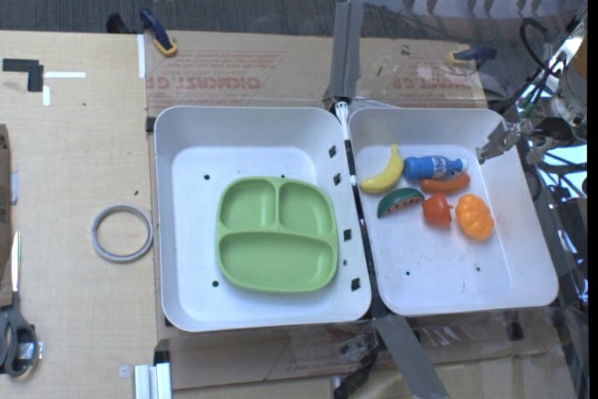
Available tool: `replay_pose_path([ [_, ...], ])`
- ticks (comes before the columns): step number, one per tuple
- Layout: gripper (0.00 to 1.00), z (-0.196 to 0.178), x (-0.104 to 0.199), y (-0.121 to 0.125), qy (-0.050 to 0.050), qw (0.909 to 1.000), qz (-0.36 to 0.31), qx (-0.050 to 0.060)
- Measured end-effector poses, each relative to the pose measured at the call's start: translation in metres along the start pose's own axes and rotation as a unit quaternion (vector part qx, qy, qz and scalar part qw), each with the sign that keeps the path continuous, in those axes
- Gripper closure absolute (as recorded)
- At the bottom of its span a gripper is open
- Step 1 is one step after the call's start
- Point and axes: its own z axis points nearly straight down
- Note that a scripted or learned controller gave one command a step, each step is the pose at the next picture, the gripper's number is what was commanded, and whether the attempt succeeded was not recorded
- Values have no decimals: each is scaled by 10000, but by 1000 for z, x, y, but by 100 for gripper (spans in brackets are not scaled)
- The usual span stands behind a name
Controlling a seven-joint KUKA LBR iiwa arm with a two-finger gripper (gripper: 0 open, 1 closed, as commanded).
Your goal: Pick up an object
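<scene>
on the worktop (75, 135), two white bins sit side by side. left bin (182, 201): a green divided plate (277, 235) lies centred, with bare floor along every wall. right bin (509, 280): banana (384, 172), blue bottle (433, 167), watermelon slice (400, 201), tomato (436, 211) and orange pumpkin (475, 216) cluster in the far half, near half bare. the end effector (500, 140) hangs at the right bin's far right rim; whether it is apart or together cannot be told.

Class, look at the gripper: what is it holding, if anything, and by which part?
Nothing. The gripper hangs at the right bin's edge, apart from the toy food.
</scene>
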Motion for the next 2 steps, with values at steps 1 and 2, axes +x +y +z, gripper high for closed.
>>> replay_pose_path([
  [1,0,110,8,28,-1,10000,-16,-1],
  [2,0,142,46,-3,-1,10000,-4,-2],
])
